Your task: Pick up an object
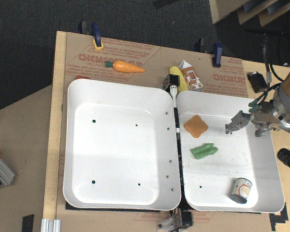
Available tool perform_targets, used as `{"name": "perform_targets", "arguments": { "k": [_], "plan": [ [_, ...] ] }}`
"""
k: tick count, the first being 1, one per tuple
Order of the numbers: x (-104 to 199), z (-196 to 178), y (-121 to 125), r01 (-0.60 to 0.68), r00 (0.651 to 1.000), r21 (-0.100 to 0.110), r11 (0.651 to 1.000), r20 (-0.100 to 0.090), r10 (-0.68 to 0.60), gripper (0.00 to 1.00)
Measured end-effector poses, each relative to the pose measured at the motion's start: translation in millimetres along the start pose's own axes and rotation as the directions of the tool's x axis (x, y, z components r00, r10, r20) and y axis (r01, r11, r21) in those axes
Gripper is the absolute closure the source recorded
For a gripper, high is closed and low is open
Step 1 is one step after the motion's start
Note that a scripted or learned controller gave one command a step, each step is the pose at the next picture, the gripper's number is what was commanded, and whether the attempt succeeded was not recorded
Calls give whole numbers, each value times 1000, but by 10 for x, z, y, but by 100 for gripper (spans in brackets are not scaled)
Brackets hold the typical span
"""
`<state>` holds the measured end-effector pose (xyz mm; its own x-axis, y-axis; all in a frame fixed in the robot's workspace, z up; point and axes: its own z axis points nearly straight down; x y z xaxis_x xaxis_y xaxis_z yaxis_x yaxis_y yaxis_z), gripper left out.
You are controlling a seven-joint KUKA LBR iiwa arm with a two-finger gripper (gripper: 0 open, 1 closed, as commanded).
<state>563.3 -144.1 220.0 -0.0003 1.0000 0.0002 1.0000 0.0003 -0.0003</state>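
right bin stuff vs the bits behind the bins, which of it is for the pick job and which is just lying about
For the job, in the right bin, near the tool:
- orange-brown piece
- green piece
- small can

Lying about on the board behind the bins:
- toy carrot
- yellow item
- small carton

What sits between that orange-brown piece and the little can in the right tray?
In the camera view, a green pea pod toy lies between the orange-brown piece and the can.
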Motion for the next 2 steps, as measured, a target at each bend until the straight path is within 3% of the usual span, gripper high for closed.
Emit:
{"name": "perform_targets", "arguments": {
  "k": [1, 2],
  "plan": [
    [362, 1238, -28, 2, 1000, 12, 1000, -5, -2, 0],
    [329, 1060, 8, -1, 1000, -3, 1000, 1, 1, 100]
  ]
}}
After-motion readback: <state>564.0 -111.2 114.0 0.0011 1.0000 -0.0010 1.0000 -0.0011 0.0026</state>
